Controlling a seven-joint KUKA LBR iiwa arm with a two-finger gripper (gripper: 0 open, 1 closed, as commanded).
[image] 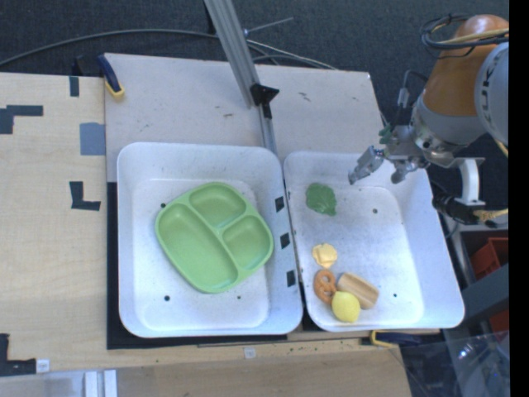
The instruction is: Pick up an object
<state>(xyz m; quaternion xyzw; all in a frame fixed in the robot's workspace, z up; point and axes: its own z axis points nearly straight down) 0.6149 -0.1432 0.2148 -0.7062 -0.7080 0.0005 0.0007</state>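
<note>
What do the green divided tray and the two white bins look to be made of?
The green three-compartment tray looks like moulded plastic: uniform colour, soft sheen, rounded ridges. The left white bin and the right white bin seem to be matte plastic or foam with dark speckling; which one is unclear.

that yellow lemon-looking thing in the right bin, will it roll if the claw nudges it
Probably: the yellow lemon looks rounded and smooth, so it may roll or slip. It touches the tan block and the bin's front wall is near, so it likely wouldn't travel far.
</note>
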